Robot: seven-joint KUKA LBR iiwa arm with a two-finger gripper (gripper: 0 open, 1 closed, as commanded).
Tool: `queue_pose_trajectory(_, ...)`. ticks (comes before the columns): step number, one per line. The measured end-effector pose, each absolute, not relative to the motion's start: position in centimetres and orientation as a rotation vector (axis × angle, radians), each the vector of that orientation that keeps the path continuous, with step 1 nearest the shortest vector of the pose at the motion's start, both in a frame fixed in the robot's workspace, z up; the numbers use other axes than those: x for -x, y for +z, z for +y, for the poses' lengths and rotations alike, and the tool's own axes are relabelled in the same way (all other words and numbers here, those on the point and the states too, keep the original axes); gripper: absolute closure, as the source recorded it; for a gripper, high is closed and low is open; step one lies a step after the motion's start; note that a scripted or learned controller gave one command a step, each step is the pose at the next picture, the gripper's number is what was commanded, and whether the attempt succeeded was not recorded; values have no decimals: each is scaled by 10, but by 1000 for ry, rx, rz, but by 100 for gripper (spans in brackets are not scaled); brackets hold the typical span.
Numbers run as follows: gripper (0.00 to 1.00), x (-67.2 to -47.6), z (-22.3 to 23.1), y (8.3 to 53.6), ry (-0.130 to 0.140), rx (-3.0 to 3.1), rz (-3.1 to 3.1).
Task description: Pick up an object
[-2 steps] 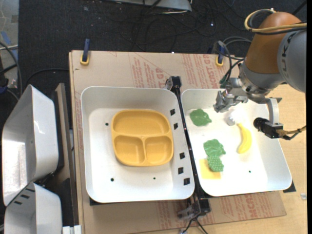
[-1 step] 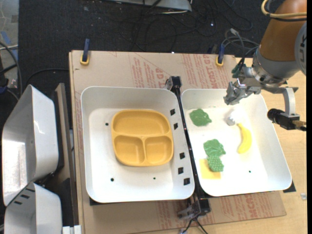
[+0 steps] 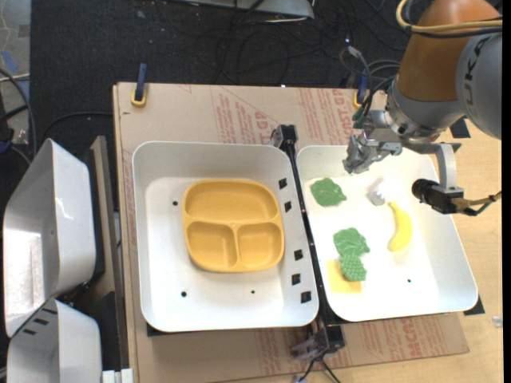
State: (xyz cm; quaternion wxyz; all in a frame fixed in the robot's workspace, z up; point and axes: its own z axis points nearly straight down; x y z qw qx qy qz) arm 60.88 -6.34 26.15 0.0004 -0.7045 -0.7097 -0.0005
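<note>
The right bin [image 3: 447,286] holds a yellow banana [image 3: 399,228], a flat green leaf piece [image 3: 326,191], a green broccoli-like piece [image 3: 350,242] with a bumpy green piece [image 3: 353,269] lying on a yellow slab [image 3: 343,283], and a small white-grey item [image 3: 376,193]. My gripper [image 3: 356,163] hangs over the far left part of this bin, just above and to the right of the leaf piece. Nothing shows between its fingers.
The left bin [image 3: 152,214] carries a yellow divided plate [image 3: 234,223]. A black clip strip [image 3: 294,214] runs between the two bins. A black camera mount [image 3: 435,194] juts over the right bin's far right side. White boxes [image 3: 40,222] stand at the left of the bench.
</note>
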Motion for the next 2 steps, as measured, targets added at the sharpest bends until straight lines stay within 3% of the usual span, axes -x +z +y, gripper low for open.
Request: queue_pose_trajectory(2,100,-615,50,247,-4,2211,-2232)
